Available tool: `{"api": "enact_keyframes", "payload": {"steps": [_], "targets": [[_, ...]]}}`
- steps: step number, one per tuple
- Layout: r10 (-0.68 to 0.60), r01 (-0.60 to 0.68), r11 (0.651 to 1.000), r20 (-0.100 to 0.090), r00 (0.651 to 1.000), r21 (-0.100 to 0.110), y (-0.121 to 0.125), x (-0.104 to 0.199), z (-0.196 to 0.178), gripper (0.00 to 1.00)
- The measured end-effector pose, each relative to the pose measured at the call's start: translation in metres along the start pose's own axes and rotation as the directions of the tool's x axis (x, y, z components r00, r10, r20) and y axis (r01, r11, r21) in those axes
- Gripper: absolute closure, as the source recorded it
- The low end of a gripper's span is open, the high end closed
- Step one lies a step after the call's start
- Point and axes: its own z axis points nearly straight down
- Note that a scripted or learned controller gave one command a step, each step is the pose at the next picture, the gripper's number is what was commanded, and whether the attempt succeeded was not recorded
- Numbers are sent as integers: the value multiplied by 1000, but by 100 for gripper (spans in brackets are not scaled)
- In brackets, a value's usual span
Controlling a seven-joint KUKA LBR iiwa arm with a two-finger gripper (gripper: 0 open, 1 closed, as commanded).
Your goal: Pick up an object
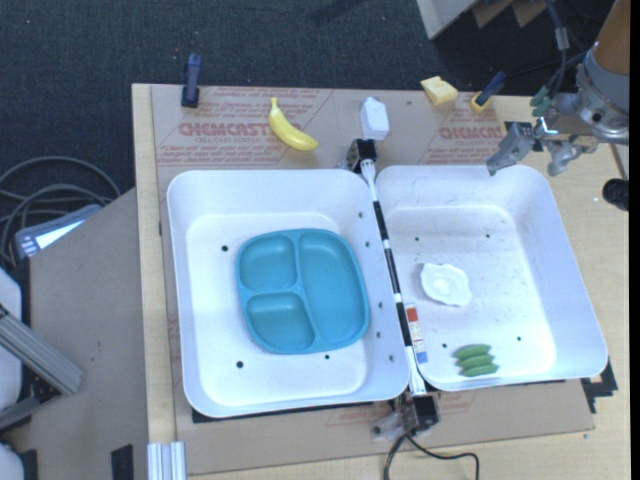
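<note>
Hovering at the right bin's (pixel 560 208) far rim, pincer (pixel 530 148) spread, nothing between its fingers. Fried-egg toy (pixel 445 283) lies mid-bin, green pea pods (pixel 475 359) nearer. Best: centre over egg, descend straight.

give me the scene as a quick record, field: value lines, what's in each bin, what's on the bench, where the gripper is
left bin: blue divided plate, lying flat
right bin: white fried-egg toy near the middle; green pea pods near the front edge
bench behind bins: banana, yellow wedge, small white object, dark blue object
gripper: above the right bin's far right corner, nothing seen between its fingers
task state: no object picked up yet
</note>
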Motion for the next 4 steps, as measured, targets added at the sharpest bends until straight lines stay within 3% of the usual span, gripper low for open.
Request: {"api": "enact_keyframes", "payload": {"steps": [1,2,3,4], "targets": [[0,0,1000,0,1000,0,-60,-18,60,0],[-1,1,1000,-1,1000,2,-36,0,140,0],[-1,1,1000,0,1000,-2,8,4,119,0],[-2,2,1000,0,1000,-3,25,23,119,0]]}}
